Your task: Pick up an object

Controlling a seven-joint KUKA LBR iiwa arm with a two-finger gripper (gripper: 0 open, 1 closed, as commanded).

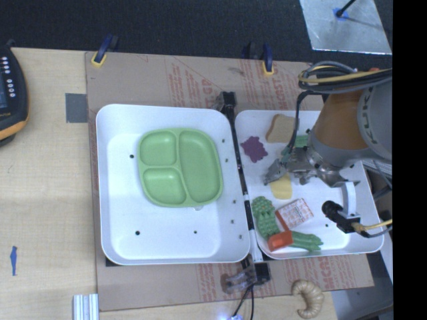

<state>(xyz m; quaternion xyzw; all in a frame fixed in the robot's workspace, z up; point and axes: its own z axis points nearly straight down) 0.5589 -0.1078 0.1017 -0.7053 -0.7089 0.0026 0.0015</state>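
Note:
The right bin (303,251) holds several toy foods: a purple piece (253,148), a tan bread slice (281,127), a yellow block (281,189), a green knobbly piece (263,216), a red-and-white packet (294,213) and an orange-and-green vegetable (293,241). My gripper (282,171) hangs low in this bin, just above the yellow block's upper edge and below the bread slice. The arm's orange band (339,120) and grey wrist hide the bin's upper right part.
The left bin (120,232) carries a green divided plate (180,167). A tan croissant-shaped toy (309,297) lies on the bench in front of the right bin. Black cables loop over the arm. A handheld controller (9,99) sits at the far left.

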